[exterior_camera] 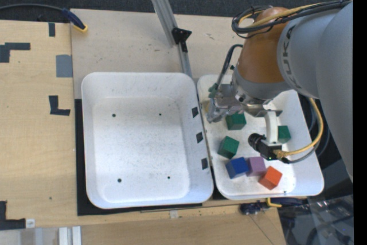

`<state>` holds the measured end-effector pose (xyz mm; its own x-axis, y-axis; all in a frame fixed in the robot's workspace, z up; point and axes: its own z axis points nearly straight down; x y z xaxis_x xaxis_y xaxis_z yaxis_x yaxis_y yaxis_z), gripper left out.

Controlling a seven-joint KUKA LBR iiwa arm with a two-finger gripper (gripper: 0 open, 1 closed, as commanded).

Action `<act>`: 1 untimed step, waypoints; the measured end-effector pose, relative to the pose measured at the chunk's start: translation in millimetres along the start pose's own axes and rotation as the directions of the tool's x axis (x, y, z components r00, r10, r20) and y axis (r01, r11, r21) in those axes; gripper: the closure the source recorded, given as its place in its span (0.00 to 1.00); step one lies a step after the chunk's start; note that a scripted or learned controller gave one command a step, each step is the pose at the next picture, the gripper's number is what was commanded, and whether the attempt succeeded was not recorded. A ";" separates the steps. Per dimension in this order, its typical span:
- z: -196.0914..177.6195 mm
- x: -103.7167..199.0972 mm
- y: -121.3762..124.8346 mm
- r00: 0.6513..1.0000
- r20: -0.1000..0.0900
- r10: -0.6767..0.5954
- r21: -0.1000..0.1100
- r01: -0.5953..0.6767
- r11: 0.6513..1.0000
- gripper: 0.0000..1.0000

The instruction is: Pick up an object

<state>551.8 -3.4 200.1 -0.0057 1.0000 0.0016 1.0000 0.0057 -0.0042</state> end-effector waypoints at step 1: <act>-16.2 42.1 -16.8 1.000 0.000 -0.001 -0.002 0.001 1.000 1.00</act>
<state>534.9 38.5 216.5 -0.0067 1.0000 0.0020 1.0000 0.0067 -0.0020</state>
